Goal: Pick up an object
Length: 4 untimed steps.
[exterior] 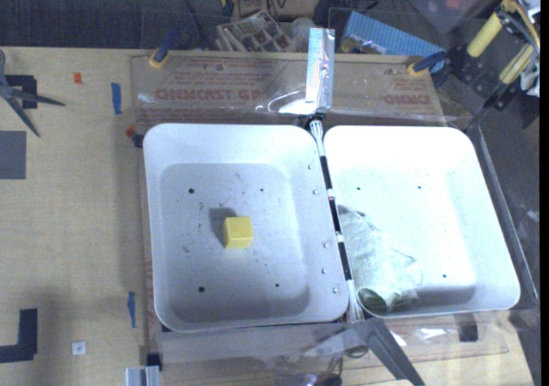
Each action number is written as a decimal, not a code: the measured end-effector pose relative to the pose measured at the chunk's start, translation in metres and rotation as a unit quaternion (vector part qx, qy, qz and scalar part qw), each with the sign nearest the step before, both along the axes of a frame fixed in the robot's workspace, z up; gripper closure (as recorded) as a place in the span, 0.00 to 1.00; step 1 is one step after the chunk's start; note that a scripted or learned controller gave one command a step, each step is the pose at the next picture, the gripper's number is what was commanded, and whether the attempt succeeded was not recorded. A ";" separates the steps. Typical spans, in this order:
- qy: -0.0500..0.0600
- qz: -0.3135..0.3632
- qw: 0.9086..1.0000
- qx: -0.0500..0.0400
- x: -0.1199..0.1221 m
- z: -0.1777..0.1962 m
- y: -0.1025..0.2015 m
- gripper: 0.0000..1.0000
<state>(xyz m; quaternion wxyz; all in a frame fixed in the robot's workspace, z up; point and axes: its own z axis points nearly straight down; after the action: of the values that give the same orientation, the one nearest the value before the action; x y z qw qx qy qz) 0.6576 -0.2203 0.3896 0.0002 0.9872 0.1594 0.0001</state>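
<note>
Two white bins sit side by side on the wooden counter. In the left bin a small yellow block lies near the middle of the floor, slightly tilted, apart from every wall, with a soft shadow on its upper left. The bin floor around it is marked with dark specks and a few small holes.

In the right bin a pale crumpled cloth lies against the left wall and runs down toward the near corner. At its lower end sits what looks like a rolled, greenish end, though the shape is hard to make out against the white bin. The cloth's edges blur into the glare on the bin floor.

A clear plastic sheet with reddish lettering lies behind the bins; the words are too washed out to read. A shiny metal strip stands above the seam between the bins.

The state of the claw cannot be told.
</note>
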 end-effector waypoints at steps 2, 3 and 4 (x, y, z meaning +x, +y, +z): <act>0.002 0.047 0.999 0.001 -0.003 -0.093 -0.002 1.00; 0.001 0.127 0.992 0.001 -0.009 -0.083 0.000 1.00; 0.002 -0.058 0.998 0.002 -0.006 -0.145 0.061 1.00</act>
<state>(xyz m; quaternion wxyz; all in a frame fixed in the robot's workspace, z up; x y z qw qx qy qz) 0.6516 -0.1591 0.2449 -0.0017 0.9948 0.1014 -0.0016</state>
